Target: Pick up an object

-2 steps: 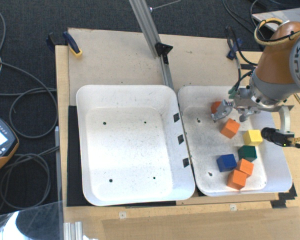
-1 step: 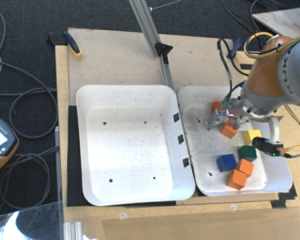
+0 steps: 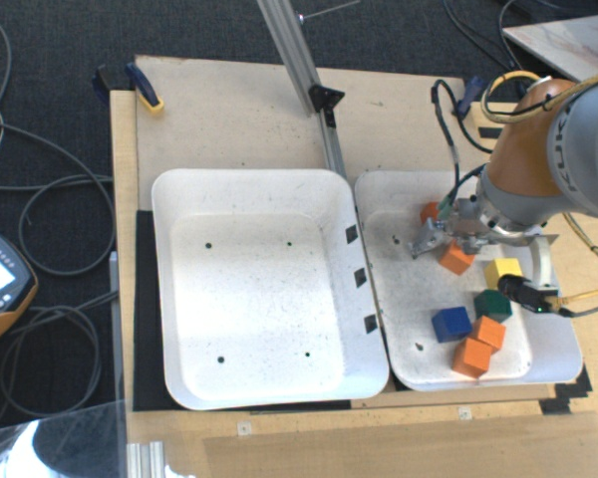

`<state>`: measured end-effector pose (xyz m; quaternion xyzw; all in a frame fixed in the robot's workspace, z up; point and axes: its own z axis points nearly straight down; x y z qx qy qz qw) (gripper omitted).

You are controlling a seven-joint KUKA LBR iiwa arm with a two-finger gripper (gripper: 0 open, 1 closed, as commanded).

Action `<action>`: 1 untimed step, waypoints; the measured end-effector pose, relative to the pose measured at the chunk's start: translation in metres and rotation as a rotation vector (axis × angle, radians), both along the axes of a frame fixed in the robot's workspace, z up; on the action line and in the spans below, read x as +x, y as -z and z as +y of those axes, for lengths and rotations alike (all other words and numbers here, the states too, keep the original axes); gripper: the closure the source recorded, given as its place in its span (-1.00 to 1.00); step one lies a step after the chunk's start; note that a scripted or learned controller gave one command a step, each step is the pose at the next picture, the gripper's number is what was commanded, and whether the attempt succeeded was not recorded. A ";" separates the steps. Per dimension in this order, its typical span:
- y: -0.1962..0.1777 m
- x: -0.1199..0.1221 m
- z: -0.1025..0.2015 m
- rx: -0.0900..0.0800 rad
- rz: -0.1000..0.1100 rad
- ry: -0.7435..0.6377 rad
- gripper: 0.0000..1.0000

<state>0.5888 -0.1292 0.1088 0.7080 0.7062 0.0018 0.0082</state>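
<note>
The claw (image 3: 441, 242) sits low in the right bin (image 3: 399, 361), right by an orange block (image 3: 456, 259). I cannot tell if it is open or shut, or if it has the block. To do this well, get the block in the middle, squeeze, then lift slowly.

white bins (image 3: 249, 192), blue block (image 3: 451, 324), yellow block (image 3: 502, 271)
</note>
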 end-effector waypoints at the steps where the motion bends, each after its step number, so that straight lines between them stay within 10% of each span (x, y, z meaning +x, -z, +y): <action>1: -0.014 0.003 0.001 0.001 -0.011 -0.002 1.00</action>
